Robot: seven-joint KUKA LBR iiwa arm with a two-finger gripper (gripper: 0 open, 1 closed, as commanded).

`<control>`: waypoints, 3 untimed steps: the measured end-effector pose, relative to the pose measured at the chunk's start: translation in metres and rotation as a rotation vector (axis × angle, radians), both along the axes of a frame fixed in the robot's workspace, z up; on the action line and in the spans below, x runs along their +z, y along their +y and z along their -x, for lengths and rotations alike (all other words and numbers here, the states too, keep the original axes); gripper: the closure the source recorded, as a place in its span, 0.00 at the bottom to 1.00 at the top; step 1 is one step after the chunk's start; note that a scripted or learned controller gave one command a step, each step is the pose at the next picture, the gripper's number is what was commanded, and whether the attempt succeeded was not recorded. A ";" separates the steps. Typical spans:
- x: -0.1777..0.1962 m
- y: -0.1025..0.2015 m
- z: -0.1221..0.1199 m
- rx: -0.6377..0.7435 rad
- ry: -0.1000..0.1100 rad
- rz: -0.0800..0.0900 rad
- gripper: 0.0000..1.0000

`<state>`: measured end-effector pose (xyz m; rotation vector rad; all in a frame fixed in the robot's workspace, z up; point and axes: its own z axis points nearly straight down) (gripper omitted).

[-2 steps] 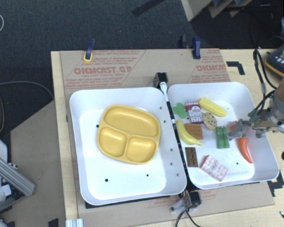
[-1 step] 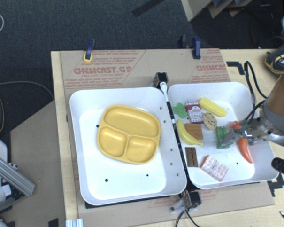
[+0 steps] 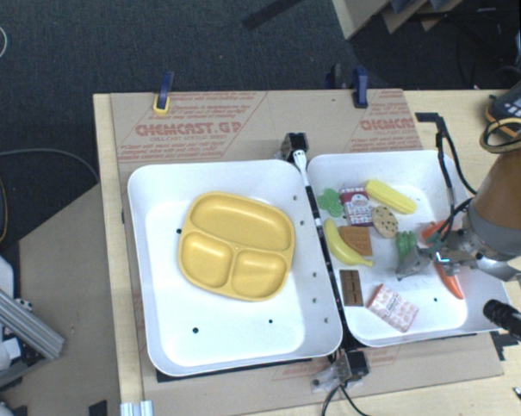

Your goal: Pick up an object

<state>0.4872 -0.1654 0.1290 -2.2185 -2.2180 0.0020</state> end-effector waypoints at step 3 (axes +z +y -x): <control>0.017 -0.006 0.008 -0.001 -0.007 0.004 1.00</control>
